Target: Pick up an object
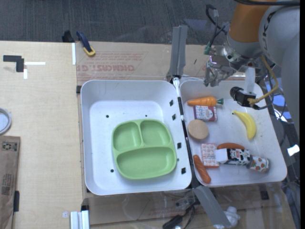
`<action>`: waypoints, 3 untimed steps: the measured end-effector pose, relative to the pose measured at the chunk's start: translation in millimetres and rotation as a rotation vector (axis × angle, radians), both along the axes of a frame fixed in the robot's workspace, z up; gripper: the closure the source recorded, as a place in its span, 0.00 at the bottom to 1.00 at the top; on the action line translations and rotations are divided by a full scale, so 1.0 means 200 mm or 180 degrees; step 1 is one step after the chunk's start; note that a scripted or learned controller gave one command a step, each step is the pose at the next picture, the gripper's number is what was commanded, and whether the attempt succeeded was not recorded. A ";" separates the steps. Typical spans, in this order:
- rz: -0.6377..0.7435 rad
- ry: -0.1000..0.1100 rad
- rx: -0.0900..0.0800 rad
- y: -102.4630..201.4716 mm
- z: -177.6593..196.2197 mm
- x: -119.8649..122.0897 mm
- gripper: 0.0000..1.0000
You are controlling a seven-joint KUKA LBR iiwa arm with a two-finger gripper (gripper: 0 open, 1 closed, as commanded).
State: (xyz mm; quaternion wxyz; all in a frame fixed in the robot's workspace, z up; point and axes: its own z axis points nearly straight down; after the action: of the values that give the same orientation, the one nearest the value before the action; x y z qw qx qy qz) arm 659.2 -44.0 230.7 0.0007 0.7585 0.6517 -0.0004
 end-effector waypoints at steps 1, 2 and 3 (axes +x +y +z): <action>0.0000 0.0005 -0.0001 0.00 0.00 0.00 0.00; 0.0209 0.0011 0.0001 0.15 -0.20 0.00 0.00; 0.0291 0.0002 -0.0001 -0.03 -0.03 0.00 0.00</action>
State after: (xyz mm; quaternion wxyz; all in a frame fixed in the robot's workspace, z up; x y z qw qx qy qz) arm 658.9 -49.1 224.7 0.0006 0.7279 0.6857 -0.0006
